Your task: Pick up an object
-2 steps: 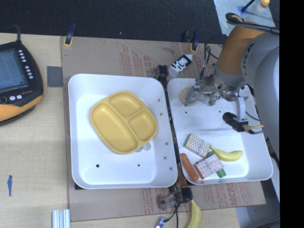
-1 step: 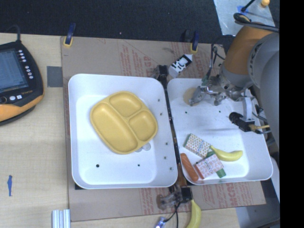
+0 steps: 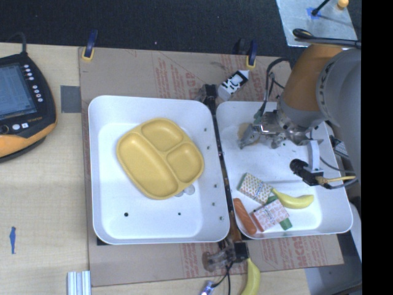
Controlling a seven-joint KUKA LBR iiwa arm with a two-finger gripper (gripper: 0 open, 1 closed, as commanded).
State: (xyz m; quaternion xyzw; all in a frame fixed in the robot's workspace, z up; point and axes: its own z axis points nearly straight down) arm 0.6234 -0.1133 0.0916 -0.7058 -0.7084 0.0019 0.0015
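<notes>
The scene is bright and evenly lit from above. The two white bins (image 3: 153,229) are almost overexposed, so their walls lose detail. The yellow plate (image 3: 161,157) throws a soft shadow to its left and near side. The far floor (image 3: 153,11) stays dark. The picture is a little soft and grainy, and small things in the right bin look slightly blurred.

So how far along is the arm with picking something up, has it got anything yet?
Nothing looks picked yet. The gripper sits low over a bare patch at the back of the right bin, with nothing visible between its fingers. The banana, the patterned packet, the red-and-white packet and the orange sausage-shaped toy all lie near the bin's front edge. Left to do: reach one, grasp and lift it.
</notes>
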